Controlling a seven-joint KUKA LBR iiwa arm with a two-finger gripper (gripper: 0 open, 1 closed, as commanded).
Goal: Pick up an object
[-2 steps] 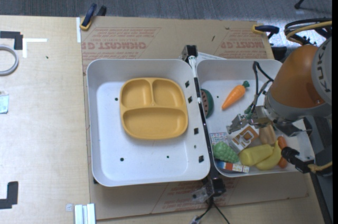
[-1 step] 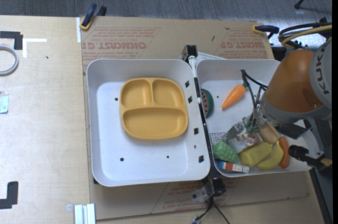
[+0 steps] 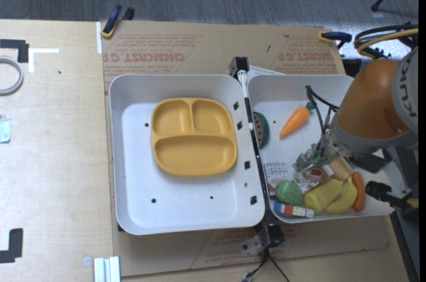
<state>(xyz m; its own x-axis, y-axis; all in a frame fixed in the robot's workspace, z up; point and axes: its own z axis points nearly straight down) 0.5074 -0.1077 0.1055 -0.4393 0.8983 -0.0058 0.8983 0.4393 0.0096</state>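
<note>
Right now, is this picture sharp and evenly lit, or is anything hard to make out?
Camera view: light is even and soft, with faint shadows; yellow tray and carrot are crisp; the clutter around the hand is small and muddled.

Bright, even light falls from above and leaves only soft, short shadows. The two shallow white plastic bins (image 3: 126, 161) are nearly washed out, with mild glare along their rims. The divided yellow plastic plate (image 3: 194, 136) casts a faint shadow. Focus is fairly sharp at centre, and small items at right look slightly soft.
</note>
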